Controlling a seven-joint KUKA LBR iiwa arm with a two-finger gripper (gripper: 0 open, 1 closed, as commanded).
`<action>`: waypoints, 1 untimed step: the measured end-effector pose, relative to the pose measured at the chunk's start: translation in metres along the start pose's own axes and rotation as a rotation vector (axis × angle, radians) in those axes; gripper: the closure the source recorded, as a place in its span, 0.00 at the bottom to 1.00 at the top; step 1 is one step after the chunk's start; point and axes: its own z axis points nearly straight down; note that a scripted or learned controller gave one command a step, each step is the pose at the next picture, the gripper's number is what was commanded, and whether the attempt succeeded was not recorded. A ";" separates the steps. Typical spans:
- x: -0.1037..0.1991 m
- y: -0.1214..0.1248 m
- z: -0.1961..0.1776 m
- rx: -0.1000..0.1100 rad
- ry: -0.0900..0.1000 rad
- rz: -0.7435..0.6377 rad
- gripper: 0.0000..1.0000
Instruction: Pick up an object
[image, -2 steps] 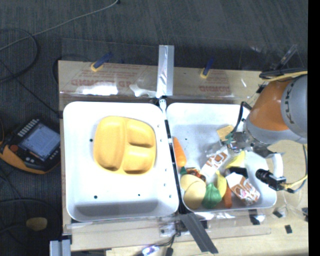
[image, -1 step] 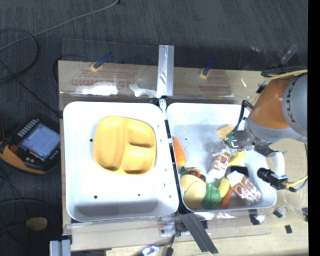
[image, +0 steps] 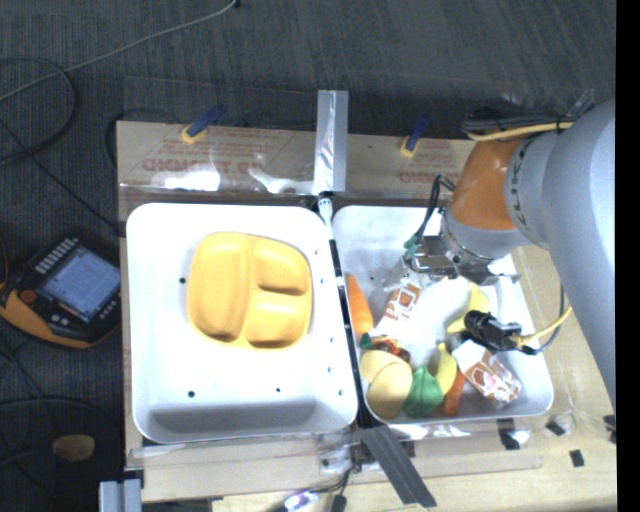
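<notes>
You see the grey arm with its orange band (image: 487, 190) reaching over the right shallow white bin (image: 385, 228) on the worktop. The left white bin (image: 150, 400) carries a yellow divided plastic tray (image: 248, 289). The end effector (image: 437, 258) hangs low over the right bin's far half (you cannot tell how it is set). The toy food crowds the near half: an orange carrot (image: 357, 303), a pale yellow round fruit (image: 389, 378), a green pear-shaped piece (image: 424, 391).
</notes>
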 end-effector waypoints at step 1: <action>0.038 -0.028 -0.097 0.000 -0.002 0.145 1.00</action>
